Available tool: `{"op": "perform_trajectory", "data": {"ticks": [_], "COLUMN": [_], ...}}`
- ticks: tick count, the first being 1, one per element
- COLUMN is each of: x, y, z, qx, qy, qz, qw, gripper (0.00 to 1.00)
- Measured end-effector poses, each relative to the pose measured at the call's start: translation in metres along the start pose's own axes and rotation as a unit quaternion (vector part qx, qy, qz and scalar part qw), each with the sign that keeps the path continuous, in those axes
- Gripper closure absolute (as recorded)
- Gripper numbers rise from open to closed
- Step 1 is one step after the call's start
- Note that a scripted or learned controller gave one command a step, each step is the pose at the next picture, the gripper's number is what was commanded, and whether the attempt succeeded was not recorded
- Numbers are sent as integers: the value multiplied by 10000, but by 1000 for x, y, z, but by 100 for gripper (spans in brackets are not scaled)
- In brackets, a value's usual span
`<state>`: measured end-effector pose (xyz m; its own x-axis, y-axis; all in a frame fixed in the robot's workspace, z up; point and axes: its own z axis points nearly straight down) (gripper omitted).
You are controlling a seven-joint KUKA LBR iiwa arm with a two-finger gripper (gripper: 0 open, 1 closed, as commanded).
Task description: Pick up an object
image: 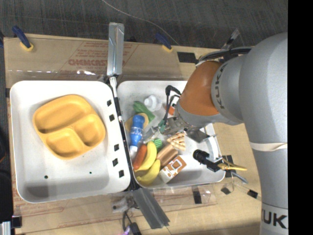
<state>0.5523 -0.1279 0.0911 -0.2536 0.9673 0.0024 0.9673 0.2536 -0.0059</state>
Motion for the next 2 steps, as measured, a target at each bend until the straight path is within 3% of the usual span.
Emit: {"op": "perform_trajectory", "data": {"ticks": [1,2], "x": [-15,66], "y": [61,43], "z": [-1,-105], "qx": [-26,-69], "qy": [-9,-13], "qz": [688,335], "qw": [9976,9994], "gripper": [0,0]}}
